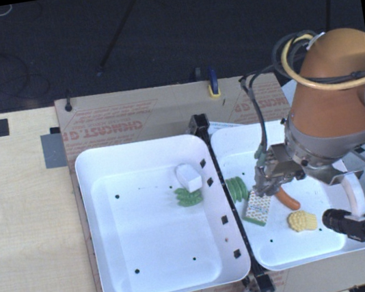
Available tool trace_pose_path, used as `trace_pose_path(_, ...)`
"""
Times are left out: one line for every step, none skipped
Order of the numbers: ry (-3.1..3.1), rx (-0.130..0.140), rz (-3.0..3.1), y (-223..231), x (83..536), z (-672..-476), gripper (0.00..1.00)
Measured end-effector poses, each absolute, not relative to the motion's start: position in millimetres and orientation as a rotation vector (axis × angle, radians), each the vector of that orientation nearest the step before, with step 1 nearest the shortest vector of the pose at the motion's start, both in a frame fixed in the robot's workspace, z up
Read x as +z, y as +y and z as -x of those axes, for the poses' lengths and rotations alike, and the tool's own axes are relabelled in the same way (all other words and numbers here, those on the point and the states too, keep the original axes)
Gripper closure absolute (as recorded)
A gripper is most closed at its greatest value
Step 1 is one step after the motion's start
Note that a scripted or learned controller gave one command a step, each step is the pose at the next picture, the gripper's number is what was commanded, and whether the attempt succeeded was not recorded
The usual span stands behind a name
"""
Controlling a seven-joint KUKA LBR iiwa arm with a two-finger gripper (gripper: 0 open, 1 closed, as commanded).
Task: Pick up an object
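Note:
My gripper hangs low in the right bin, near its left side. Directly below it lies a small flat box with a green and white pattern, touching or nearly touching the gripper's lower end. A green ridged item lies just left of the gripper by the bin's left wall. An orange carrot-like piece sits just to the right, and a yellow corn cob lies further forward. Nothing shows between the fingers.
The left bin holds a white block resting against a green leafy item near its right wall. A black divider runs between the bins. The arm's large orange and grey body overhangs the right bin's back right.

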State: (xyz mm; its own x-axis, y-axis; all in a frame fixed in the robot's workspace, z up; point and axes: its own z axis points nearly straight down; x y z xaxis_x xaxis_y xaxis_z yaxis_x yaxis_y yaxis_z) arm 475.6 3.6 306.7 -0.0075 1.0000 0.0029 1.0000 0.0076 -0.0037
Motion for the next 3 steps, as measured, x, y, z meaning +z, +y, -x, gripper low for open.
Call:
trace_pose_path(-2.233, -0.019, 2.221, 34.8, 449.0, -477.0, 1.0)
trace_pose_path(-2.214, 0.013, 2.222, -0.3, 371.4, -475.1, 1.0)
trace_pose_path(-2.213, 0.011, 2.222, -37.6, 317.4, -475.1, 1.0)
